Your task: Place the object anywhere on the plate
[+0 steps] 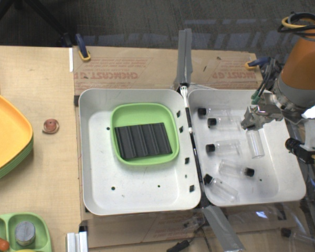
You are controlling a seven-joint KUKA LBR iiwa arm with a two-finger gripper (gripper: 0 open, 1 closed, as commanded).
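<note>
A green square plate (143, 109) lies in the left white bin (94, 188). On it rests a dark grey ribbed slab (143, 140). The right bin (283, 190) holds several clear vials with black caps, among them one (223, 148) near its middle and one (236, 168) further forward. My gripper (251, 121) hangs over the right bin's far right part, just above another clear vial (256, 143). I cannot make out whether that vial is between the gripper's tips or lying on the bin floor.
Stacked orange plates (5, 135) and a small reddish knob (51, 125) sit on the bench at the left. A green compartment tray (16, 234) is at the bottom left. Clamps (83, 52) hold the cardboard behind the bins.
</note>
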